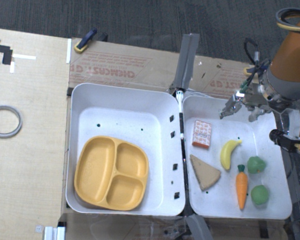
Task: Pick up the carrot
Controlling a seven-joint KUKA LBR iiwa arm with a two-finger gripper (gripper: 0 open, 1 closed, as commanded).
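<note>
The carrot (241,189), orange with a green top, lies in the right bin (268,213) near its front right, pointing toward the front edge. My gripper (241,114) hangs over the back of that bin, well behind the carrot and apart from it. Its two fingers (229,108) are spread, and nothing sits between them.
Around the carrot lie a banana (229,152), two green round items (256,165) (260,194), a tan wedge (204,173) and a red-and-white box (202,134). The left bin (87,101) holds a yellow divided plate (113,173). A tape roll (3,121) lies on the bench at far left.
</note>
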